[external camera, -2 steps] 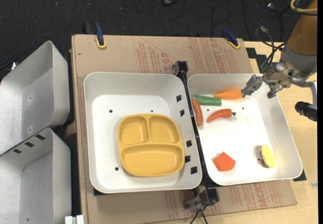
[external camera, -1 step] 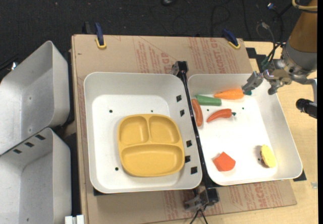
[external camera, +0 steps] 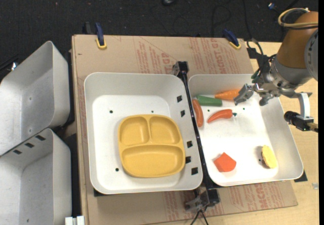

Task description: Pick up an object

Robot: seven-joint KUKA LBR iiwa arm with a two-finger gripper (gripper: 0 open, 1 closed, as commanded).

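Observation:
My gripper (external camera: 253, 97) hangs over the back right part of the right bin (external camera: 283, 127), its fingers spread open with nothing between them. Its left fingertip is close to the right end of an orange carrot (external camera: 229, 94). A green vegetable (external camera: 209, 100) lies just left of the carrot. In front of them lie a red chili pepper (external camera: 220, 115) and a reddish sausage (external camera: 197, 112) along the bin's left wall. Nearer the front sit an orange-red block (external camera: 225, 162) and a yellow corn piece (external camera: 268, 156).
The left bin (external camera: 101, 97) holds a yellow divided plate (external camera: 151, 145). Black clips run along the divider (external camera: 190, 117) between the bins. Two tilted white bins (external camera: 30, 117) stand off the bench at the left. Cables trail over the dark floor behind.

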